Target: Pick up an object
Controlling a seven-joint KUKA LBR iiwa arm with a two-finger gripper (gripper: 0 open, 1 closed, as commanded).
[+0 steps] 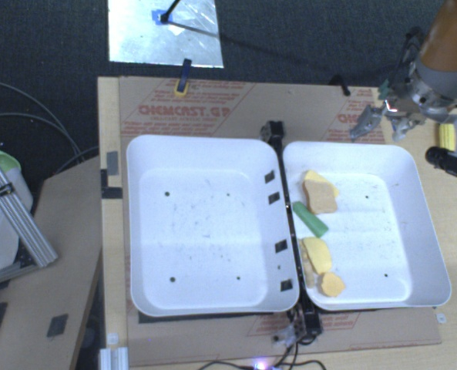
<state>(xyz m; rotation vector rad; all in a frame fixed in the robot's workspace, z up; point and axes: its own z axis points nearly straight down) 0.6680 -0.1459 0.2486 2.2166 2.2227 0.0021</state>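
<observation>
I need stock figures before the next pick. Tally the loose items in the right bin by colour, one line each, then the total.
Tan or yellow: 3, namely the upper tan block, the pale yellow piece and the round orange-yellow piece.
Green: 1, the green stick.
Total: 4, all along the left side of the right bin.

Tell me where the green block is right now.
The green block lies in the right bin, by its left wall, between two yellow sponge pieces.

A cardboard sheet printed in red covers the tabletop; two white bins sit side by side on it.
</observation>
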